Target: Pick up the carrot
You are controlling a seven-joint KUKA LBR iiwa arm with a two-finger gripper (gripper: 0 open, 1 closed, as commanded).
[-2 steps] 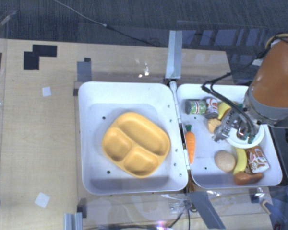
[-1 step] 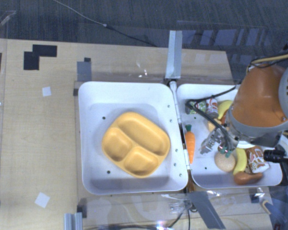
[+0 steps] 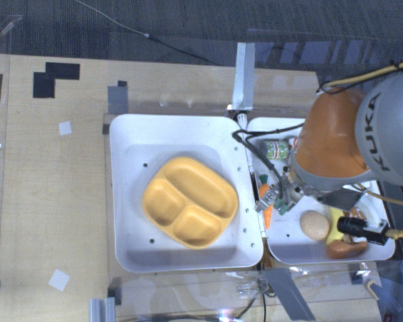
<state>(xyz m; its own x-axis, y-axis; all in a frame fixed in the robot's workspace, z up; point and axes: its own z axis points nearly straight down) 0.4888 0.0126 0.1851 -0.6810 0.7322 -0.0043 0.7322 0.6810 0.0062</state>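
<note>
The small orange carrot lay in the right white bin, close against that bin's left wall. Only bits of the carrot showed: an orange patch by the wall and an orange tip poking out lower down. The rest was hidden under the robot's metal parts.

The pincer sat right over the carrot, touching it or nearly so. Its shiny grey end was mixed up with black wires, so it was not possible to tell from this high view whether the carrot was caught in it, or how the pincer was set.

The big grey arm with the orange band reached in from the right and covered much of the right bin. Black cables looped from the arm over the wall between the two bins.

Near the carrot, to its right, lay a pale tan round thing like an egg or a potato. Just beside that was a yellow piece, and below it a reddish-brown long thing. A small can with a green and red label peeked out higher up, beside the arm.

The left white bin held a yellow plastic tray with three dips in it. The tray was tilted a bit and sat in the middle of its bin, well apart from the carrot.

Both bins rested on a light wooden bench.
</note>
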